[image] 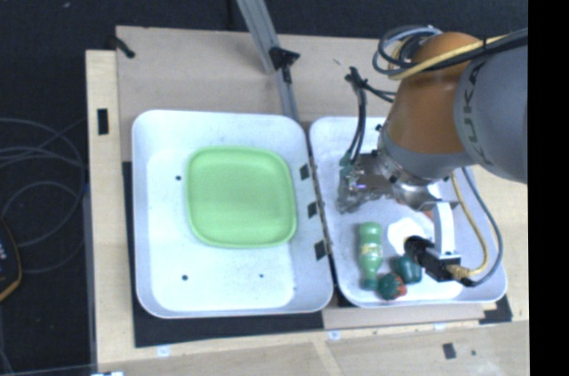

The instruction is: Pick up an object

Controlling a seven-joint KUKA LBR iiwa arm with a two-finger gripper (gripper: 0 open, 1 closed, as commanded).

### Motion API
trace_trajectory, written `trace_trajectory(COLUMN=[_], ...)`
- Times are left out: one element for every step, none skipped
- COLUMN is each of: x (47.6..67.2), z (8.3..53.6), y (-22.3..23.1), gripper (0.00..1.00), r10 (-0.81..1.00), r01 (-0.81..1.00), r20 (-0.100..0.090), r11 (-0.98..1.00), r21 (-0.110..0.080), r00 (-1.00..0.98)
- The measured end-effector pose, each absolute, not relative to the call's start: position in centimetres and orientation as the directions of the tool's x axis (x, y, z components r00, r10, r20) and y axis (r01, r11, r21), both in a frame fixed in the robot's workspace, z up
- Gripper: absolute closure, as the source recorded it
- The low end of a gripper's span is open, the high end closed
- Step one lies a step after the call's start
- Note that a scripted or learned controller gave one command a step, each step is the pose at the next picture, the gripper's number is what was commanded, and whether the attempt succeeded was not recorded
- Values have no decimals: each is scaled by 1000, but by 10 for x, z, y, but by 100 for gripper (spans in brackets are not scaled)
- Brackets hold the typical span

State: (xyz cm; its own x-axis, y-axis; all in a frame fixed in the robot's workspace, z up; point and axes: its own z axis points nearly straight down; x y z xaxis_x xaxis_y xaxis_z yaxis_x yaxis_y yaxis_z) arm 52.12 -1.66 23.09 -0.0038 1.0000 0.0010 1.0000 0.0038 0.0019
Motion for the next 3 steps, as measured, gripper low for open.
trace_trajectory(x=[513,505,505], z=[241,232,232], y=[43,89,88], gripper=[100,100,0], r10=[1000,1000,1000], r01=[1000,1000,1000], r20=[1,0,0], r11=[5,3,0], r21=[1,0,1], r00=[-5,-3,0])
